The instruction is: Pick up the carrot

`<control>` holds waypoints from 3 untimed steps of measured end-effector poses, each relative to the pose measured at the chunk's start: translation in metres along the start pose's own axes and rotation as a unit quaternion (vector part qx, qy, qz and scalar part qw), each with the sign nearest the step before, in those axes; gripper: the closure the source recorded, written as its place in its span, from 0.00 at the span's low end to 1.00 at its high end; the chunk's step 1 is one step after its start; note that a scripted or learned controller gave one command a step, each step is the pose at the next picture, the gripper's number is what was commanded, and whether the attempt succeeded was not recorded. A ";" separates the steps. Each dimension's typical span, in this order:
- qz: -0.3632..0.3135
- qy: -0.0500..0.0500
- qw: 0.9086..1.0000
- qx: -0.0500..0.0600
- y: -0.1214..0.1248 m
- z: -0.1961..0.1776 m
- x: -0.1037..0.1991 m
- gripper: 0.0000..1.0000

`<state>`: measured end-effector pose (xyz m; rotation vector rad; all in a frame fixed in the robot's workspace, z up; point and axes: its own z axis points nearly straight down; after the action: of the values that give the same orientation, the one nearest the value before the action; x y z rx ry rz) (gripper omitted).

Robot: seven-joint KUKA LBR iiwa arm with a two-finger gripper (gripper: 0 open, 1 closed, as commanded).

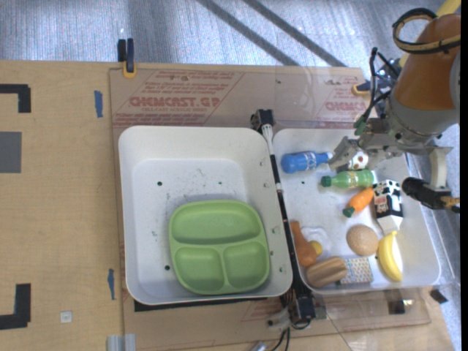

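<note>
The carrot (360,199) is small and orange with a green stub at its lower left end. It lies in the middle of the right bin (431,269), between a green bottle (351,179) and a black-and-white carton (387,200). My gripper (363,151) hangs over the bin's far side, just above the green bottle and a little beyond the carrot. It is apart from the carrot and nothing shows in its grasp. The grey arm with its orange band (431,57) comes in from the upper right.
The right bin also holds a blue bottle (303,161), a brown egg-shaped thing (362,240), a banana (391,256), a bread roll (327,270) and an orange bottle (303,246). A green divided plate (218,246) lies in the left bin (146,167).
</note>
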<state>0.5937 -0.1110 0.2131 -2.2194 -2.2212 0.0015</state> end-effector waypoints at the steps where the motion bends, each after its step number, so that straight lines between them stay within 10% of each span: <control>1: -0.036 0.000 0.999 0.004 -0.008 0.104 -0.055 0.00; 3: 0.155 0.027 0.988 -0.006 -0.050 0.120 -0.064 0.00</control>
<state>0.5432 -0.1749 0.0930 -2.5133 -1.8331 -0.0710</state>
